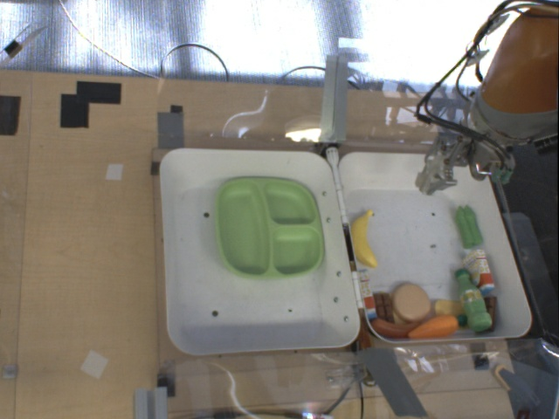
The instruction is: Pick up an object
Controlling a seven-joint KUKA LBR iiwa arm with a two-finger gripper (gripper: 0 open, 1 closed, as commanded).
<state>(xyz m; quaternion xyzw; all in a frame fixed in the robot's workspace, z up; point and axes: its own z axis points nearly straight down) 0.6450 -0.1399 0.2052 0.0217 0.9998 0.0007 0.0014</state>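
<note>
The gripper (434, 178) hangs at the upper right of the frame, over the far edge of the right bin (410, 225), below the grey wrist and orange band of the arm (524, 68). Nothing shows between its fingers, and it touches none of the objects; how far it is spread cannot be told from this view.

On the left, the left bin (188, 312) holds a green divided plate (266, 227), lying flat near the bin's middle with its three wells bare.

The right bin holds the rest. A banana (363, 239) lies against its left wall, well below and left of the gripper. Along the near edge sit a dark brown piece (383, 305), a round tan disc (410, 303), and an orange carrot (433, 327) just in front of the disc. At the bin's lower right corner a green bottle (472, 302) stands among these, with a small white bottle (479, 267) just above it. Farther up the right wall lies a green vegetable (468, 226), the nearest object to the gripper yet apart from it.
</note>
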